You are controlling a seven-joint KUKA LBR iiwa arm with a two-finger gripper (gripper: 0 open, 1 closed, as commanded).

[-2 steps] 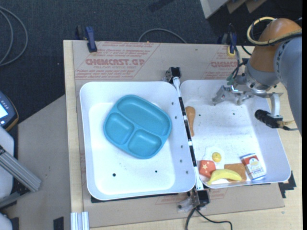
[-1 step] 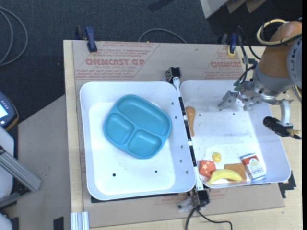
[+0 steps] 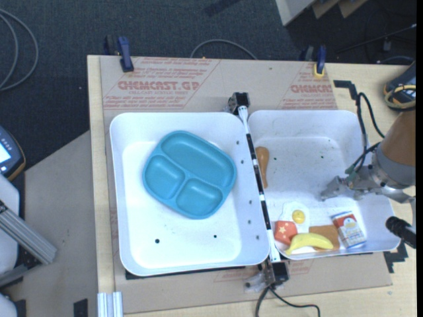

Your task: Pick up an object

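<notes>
The arm is cut off at the right edge, and its gripper hangs over the right bin, too small and blurred to tell how it stands; nothing shows between its tips. The things to pick lie in that bin's near part: a banana, a red block, a fried egg, a brown slice and a small carton. An orange-brown piece lies against the bin's left wall. The left bin bears a blue divided plate.
</notes>
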